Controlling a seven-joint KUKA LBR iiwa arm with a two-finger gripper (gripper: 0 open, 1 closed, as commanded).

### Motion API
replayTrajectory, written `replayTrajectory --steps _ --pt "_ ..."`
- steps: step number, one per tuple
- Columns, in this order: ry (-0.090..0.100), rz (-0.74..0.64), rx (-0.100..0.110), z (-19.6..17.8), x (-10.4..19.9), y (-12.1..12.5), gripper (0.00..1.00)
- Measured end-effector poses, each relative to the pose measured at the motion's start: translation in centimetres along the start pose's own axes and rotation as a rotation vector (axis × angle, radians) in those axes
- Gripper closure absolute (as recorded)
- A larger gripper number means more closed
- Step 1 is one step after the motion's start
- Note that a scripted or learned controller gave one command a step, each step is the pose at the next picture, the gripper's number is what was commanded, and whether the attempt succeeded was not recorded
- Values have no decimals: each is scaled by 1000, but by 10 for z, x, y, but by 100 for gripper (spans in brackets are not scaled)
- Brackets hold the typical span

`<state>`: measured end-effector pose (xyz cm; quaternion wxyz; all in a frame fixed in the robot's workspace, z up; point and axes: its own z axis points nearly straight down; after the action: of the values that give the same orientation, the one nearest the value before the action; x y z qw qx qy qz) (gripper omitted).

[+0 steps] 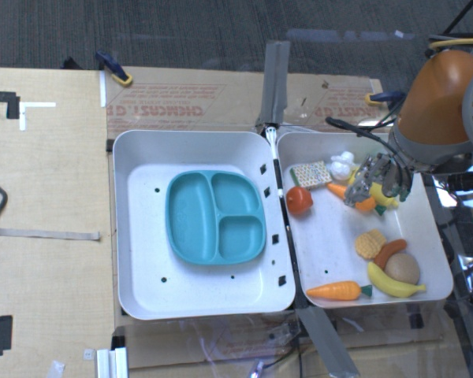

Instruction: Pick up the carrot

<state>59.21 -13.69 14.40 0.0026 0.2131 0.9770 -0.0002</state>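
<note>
Carrot [336, 291] at front edge of right bin [331, 250], just beside banana [394, 282]. Gripper [366, 189] well behind carrot, low among toys near bin's back; finger state unclear. Teal plate [216, 217] in left bin.

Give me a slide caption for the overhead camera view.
Gripper low over toys in the right bin; carrot lies apart at the front edge.
</note>
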Motion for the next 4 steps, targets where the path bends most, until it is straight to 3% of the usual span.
replayTrajectory --steps 1,2,3,4 --pt "3 75 0 -49 93 81 100" --pt "-3 -23 0 -227 48 30 100" --pt "-2 -24 0 -227 48 31 0" --pt "2 -124 0 -118 39 42 0"
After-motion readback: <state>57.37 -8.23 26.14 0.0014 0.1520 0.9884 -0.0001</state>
